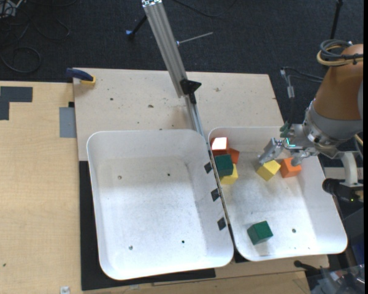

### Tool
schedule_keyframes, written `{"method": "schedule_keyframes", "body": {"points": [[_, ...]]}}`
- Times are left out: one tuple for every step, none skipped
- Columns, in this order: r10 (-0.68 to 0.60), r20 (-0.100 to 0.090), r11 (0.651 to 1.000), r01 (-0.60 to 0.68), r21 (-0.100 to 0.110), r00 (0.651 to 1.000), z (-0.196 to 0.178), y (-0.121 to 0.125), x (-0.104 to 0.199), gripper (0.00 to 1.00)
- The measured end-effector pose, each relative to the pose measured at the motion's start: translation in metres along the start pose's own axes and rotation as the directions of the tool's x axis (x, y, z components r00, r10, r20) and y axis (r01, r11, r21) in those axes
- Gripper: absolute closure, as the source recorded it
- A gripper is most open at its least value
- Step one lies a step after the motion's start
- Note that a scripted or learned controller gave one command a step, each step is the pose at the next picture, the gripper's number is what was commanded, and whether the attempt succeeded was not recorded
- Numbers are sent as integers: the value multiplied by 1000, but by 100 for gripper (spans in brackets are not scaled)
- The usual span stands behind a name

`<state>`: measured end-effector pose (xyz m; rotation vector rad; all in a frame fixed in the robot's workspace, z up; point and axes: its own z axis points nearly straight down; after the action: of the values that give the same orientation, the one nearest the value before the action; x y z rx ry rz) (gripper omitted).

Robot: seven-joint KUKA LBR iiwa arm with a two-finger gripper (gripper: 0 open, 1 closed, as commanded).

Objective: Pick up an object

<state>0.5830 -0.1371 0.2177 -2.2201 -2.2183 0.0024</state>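
Claw sits over the yellow block in the right bin, beside an orange block; can't tell whether it's open or gripping. Block looks light, rigid, probably foam or wood: pinch two flat opposite faces.

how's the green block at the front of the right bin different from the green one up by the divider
The front green block lies alone on open bin floor, while the divider green block is packed into a cluster, touching a yellow block and an orange block. The front one sits nearer the camera. Both are green cubes in the right bin.
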Motion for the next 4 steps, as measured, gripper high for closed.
{"method": "schedule_keyframes", "body": {"points": [[-1,-1,1000,1,6,1000,60,7,3,0],[3,10,1000,-3,-22,1000,95,13,-4,0],[4,0,1000,-4,-1,1000,127,14,-4,0],[9,0,1000,-9,-1,1000,116,13,-5,100]]}}
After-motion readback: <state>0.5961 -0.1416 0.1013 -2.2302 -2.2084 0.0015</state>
